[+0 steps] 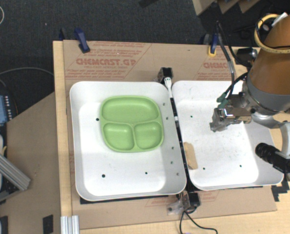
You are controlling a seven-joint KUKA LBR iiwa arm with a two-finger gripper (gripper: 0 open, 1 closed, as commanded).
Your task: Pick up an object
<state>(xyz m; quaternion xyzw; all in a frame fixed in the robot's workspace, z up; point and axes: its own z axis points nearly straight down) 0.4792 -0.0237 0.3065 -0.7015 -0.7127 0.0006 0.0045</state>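
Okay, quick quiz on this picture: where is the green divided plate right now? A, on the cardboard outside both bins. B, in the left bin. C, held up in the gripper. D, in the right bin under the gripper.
B: the green divided plate lies flat in the left bin, while the gripper is over the right bin, apart from the plate.

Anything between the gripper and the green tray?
The gripper sits over the right bin; the green divided tray lies in the left bin. Between them run the two bins' adjoining rims, with a small tan piece lying lower down by that divide. Nothing else visible stands in the way.
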